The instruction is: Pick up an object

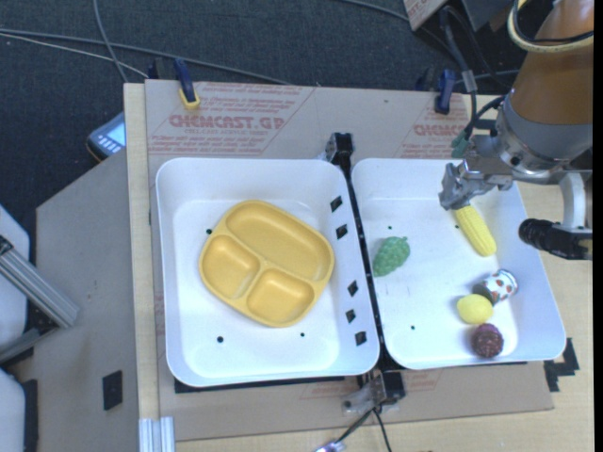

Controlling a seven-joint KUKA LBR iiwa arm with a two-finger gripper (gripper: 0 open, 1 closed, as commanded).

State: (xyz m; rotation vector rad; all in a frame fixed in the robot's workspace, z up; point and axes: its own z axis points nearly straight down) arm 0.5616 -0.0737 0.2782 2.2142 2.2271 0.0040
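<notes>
1. The pincer (459, 194) hangs over the right bin (415, 342), up near its far edge, right at the top end of a toy corn cob (476, 231). Can't tell from this angle if it's spread or pressed together, or if it's really got the corn.
2. The corn lies slanted, close to the bin's right side.
3. Down toward the near right corner of that bin there's a little cluster: a small red-and-white thing (499, 285), a yellow lemon (474, 309) touching it, and a dark red berry-looking ball (487, 341) nearest the corner.
4. A green bumpy fruit (391, 255) lies by the bin's left wall, well apart from the rest.
5. The left bin (188, 347) has a yellow divided plate (267, 262) in the middle.
6. Both bins rest on the cardboard-covered tabletop (254, 116).
</notes>
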